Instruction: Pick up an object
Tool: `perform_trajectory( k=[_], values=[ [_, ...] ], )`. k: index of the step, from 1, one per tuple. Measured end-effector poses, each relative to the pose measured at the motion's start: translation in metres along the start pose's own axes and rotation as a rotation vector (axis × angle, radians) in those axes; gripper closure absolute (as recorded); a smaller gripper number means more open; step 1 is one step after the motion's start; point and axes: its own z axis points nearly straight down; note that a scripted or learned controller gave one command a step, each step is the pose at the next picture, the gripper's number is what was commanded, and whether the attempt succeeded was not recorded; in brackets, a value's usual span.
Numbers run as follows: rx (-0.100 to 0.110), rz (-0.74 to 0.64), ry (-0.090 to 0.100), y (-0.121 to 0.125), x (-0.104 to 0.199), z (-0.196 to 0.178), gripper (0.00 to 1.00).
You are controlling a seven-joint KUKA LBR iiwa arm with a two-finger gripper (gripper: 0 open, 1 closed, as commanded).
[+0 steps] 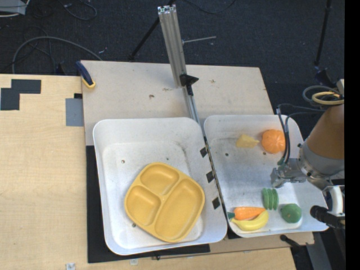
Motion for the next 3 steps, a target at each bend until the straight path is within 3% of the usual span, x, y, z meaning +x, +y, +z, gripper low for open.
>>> perform_trajectory(
  k=[2,3],
  values=[
    [0.003,-0.002,-0.009,0.003,-0.005,-0.106,1.00],
    [0.006,-0.002,-0.008,0.003,-0.006,-0.124,1.00]
  ],
)
